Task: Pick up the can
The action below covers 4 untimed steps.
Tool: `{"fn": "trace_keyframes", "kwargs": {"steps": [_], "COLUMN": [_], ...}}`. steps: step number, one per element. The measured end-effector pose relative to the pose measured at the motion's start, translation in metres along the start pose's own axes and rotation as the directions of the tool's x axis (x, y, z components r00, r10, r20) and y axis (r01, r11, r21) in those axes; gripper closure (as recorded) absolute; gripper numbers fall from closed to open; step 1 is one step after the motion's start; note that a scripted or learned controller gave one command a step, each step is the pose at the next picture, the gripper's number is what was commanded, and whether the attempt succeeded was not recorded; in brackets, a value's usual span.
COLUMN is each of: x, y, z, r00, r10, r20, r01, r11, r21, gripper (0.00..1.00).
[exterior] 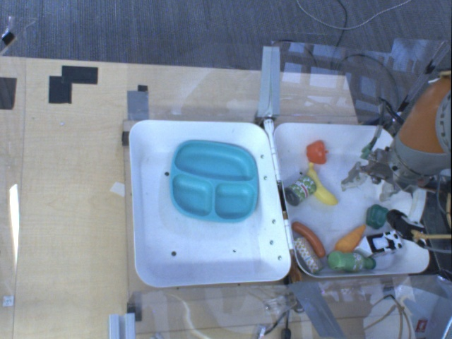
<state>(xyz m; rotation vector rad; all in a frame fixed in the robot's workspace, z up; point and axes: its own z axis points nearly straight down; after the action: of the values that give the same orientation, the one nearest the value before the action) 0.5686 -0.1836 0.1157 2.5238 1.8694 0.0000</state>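
Green bottle (349,261) in rt bin (418,265), can (301,188) by banana (321,189), pincer (371,167) prob. apart

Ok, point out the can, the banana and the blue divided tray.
small green-labelled can (301,188), camera view, on its label.
yellow banana (323,193), camera view, mid-body.
blue three-compartment plastic tray (212,162), camera view, on the top compartment's floor.

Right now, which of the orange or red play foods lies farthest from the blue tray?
The carrot, low in the right bin; the red pepper and hot dog lie closer to the blue tray.
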Motion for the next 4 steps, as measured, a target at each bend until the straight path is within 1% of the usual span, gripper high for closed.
{"fn": "trace_keyframes", "kwargs": {"steps": [1, 2, 3, 4], "x": [0.016, 0.027, 0.03, 0.059], "y": [0.045, 0.094, 0.096, 0.089], "z": [0.029, 0.028, 0.016, -0.021], "r00": [0.99, 0.999, 0.999, 0.998], "r10": [0.139, 0.044, 0.032, 0.058], "r20": [-0.001, -0.001, -0.001, -0.002], "r01": [-0.139, -0.044, -0.032, -0.058], "r11": [0.99, 0.999, 0.999, 0.998], "r21": [-0.007, -0.007, -0.013, -0.007], "gripper": [0.0, 0.0, 1.0, 1.0]}}
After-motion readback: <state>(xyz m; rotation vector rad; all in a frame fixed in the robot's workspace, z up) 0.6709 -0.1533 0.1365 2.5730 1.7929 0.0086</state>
